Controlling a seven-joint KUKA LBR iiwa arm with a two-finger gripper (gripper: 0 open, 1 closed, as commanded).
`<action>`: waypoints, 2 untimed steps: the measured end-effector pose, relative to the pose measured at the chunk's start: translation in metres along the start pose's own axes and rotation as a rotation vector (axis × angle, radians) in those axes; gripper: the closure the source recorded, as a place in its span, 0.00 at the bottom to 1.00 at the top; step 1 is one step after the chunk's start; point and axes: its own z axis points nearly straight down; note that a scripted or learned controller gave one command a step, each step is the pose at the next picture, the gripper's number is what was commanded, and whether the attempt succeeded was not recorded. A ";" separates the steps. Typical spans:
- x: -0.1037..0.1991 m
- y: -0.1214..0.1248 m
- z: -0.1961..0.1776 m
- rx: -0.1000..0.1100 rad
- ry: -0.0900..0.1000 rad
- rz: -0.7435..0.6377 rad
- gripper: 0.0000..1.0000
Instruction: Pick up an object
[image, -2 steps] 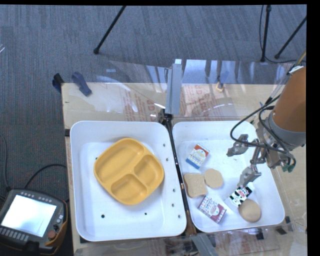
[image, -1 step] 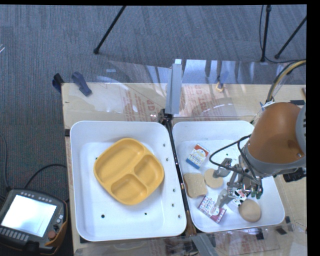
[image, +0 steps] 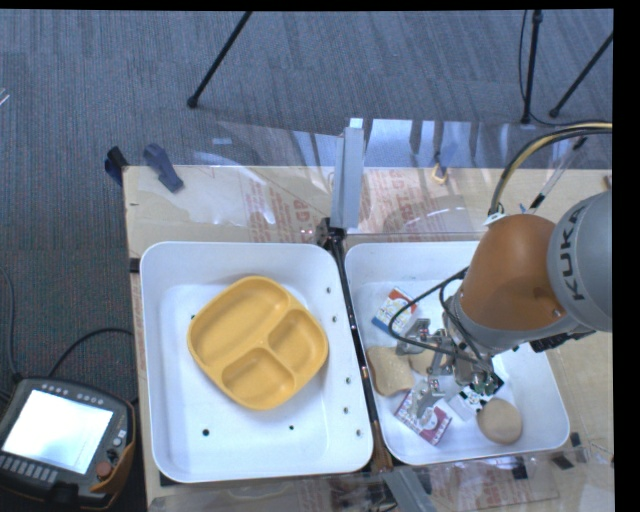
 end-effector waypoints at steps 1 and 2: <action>0.000 0.003 -0.010 -0.001 0.002 -0.008 1.00; 0.055 0.068 -0.096 -0.003 -0.002 0.157 1.00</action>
